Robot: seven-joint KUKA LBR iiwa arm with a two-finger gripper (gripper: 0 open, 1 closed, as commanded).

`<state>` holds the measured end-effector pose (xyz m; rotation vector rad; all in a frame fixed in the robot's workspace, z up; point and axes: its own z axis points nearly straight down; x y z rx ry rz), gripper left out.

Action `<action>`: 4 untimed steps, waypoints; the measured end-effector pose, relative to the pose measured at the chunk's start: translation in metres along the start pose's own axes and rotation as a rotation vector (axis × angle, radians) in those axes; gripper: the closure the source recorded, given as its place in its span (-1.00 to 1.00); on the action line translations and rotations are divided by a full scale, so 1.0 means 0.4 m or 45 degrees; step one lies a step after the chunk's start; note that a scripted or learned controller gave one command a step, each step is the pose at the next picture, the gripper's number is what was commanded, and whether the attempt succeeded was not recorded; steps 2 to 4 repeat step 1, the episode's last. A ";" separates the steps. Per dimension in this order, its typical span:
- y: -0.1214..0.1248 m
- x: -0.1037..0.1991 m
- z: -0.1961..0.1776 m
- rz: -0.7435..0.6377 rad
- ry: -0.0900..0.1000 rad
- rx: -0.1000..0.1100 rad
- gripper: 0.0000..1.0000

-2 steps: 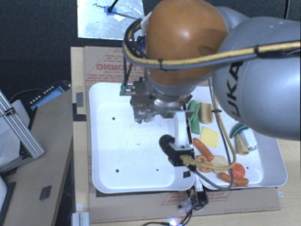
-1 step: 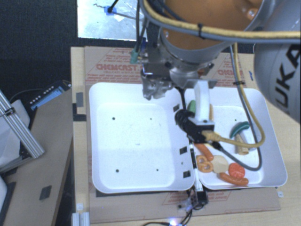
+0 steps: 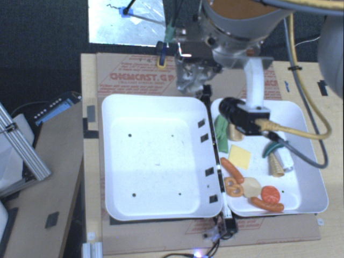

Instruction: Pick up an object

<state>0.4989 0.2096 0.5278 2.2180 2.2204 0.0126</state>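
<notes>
We see the cardboard-covered surface [image 3: 134, 77] carrying the left bin [image 3: 156, 160]; the right bin [image 3: 309, 190] touches its right side. The hand [image 3: 196, 82] hangs above the left bin's far right corner; open or closed, we cannot tell. A yellow cheese slice [image 3: 239, 157] lies in the right bin, near the left bin's wall.

I see the left white bin [image 3: 156, 160] touching the right white bin [image 3: 309, 181] on printed cardboard [image 3: 134, 77], a shiny sheet [image 3: 107, 15] beyond, and a metal rail [image 3: 21, 149] far left.
</notes>
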 end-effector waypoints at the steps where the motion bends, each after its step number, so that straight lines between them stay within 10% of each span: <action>1: -0.031 -0.140 -0.021 0.006 -0.003 0.006 1.00; 4: -0.031 -0.140 -0.021 0.006 -0.003 0.006 1.00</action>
